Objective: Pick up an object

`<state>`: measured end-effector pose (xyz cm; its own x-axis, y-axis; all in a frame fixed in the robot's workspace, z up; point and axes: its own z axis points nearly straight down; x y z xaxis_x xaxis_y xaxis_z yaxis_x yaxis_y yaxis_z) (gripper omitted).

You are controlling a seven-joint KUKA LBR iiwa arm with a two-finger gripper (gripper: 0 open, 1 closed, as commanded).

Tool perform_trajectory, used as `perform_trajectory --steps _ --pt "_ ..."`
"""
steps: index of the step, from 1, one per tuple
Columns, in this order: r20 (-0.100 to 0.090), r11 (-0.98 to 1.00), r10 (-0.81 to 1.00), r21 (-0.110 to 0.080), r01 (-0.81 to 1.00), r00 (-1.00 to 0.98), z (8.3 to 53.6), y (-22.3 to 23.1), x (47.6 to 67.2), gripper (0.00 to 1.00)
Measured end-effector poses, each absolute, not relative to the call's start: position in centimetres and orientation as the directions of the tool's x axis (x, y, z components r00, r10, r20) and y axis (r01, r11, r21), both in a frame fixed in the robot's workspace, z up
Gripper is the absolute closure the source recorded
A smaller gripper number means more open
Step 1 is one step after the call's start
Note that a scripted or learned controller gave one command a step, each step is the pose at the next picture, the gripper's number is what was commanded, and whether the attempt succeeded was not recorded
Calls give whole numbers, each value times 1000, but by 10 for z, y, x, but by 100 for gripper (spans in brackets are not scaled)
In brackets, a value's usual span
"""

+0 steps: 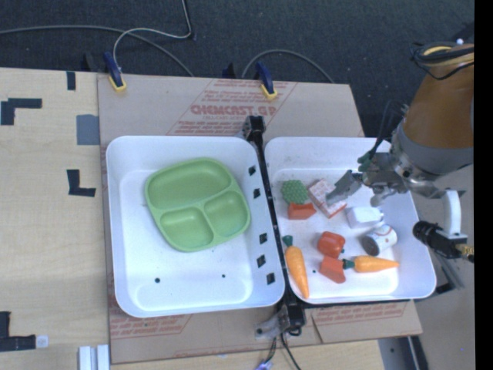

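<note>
1. I am looking down at a slant on two shallow white bins sitting side by side on a cardboard sheet (231,106), which is lying on a wooden bench (46,230).
2. The left bin (123,284) is holding a green divided plate (198,203) with three compartments, lying flat near the bin's middle.
3. The right bin (416,284) is holding a cluster of small toy foods.
4. An orange carrot (296,270) is lying at about seven o'clock in that bin, close to the divider between the bins.
5. A second orange carrot (375,265) is lying at about five o'clock, pointing toward the right wall.
6. Two red pepper-like pieces (331,243) are sitting between the carrots, one just below the other.
7. A green textured piece on a red block (296,199) is sitting at about ten o'clock in the bin.
8. A red and white boxy item (323,195) is lying just beside it, to its right.
9. A white block (362,216) and a small grey and white item (379,240) are lying toward three o'clock.
10. The arm (439,122) is reaching in from three o'clock, grey with an orange upper part.
11. The gripper (343,190) is hanging over the right bin, its tip right at the red and white boxy item.
12. I cannot tell how wide the pincer is standing, or whether it has hold of anything.
</note>
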<state>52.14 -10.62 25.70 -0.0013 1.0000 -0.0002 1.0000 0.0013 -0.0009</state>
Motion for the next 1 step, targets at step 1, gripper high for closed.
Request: perform_trajectory --steps 1 --pt "1 0 1000 -5 1000 0 142 -136 508 0"
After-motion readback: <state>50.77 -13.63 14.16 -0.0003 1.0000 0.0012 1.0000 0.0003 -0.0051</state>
